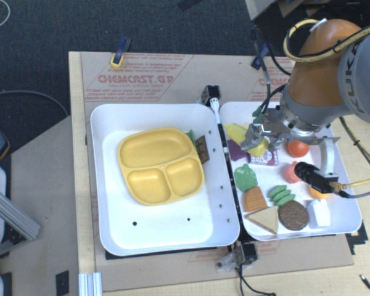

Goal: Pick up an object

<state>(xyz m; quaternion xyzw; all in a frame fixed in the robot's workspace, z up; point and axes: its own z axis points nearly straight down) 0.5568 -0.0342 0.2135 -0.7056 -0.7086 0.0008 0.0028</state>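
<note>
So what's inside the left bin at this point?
The left bin holds a yellow three-compartment tray. A small brown piece and a bit of green peek out at the tray's right edge; the tray covers the rest of them.

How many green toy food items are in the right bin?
2: a green leafy piece near the bin's left side, and a green pod right of it. The arm may hide others.

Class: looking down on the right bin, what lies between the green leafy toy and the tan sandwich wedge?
In the camera view, an orange waffle-textured piece lies between the green leafy toy and the tan sandwich wedge.
</note>
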